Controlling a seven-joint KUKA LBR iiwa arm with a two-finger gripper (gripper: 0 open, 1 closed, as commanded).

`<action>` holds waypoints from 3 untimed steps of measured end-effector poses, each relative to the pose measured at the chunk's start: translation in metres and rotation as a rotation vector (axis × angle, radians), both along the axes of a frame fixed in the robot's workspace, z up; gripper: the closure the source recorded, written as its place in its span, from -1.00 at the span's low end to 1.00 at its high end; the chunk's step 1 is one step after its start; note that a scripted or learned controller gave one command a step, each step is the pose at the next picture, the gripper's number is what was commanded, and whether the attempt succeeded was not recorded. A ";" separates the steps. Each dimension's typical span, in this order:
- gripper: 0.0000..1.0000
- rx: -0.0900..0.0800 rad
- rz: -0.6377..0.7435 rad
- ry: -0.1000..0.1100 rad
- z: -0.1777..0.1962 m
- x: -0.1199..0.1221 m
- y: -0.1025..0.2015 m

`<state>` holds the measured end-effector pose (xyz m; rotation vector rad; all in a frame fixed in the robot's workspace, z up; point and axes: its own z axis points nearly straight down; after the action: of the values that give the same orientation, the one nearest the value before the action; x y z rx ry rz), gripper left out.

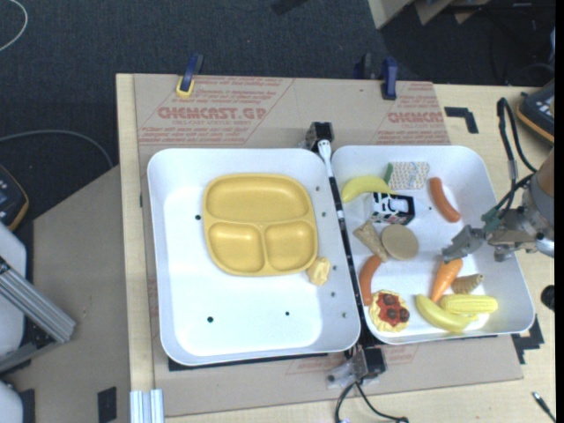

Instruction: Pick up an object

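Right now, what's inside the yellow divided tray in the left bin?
The yellow tray shows three bare compartments with nothing in them. A small pale yellow piece lies just outside its lower right corner. The bin floor under the tray is covered.

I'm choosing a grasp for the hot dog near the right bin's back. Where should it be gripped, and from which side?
Grip the hot dog at its middle, coming from straight above, fingers closing across its narrow width. It lies flat and slanted, a slim rod with bare bin floor on both long sides. The end effector is in the same right bin, nearer the carrot.
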<state>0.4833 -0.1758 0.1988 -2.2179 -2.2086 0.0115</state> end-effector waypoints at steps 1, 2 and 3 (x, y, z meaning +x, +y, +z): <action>-1.00 -0.003 0.004 -0.014 0.007 0.003 0.000; -1.00 0.000 0.004 -0.008 -0.036 0.001 0.000; -1.00 0.000 0.005 -0.009 -0.094 -0.003 0.010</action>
<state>0.4805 -0.1660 0.1050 -2.2174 -2.2186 0.0020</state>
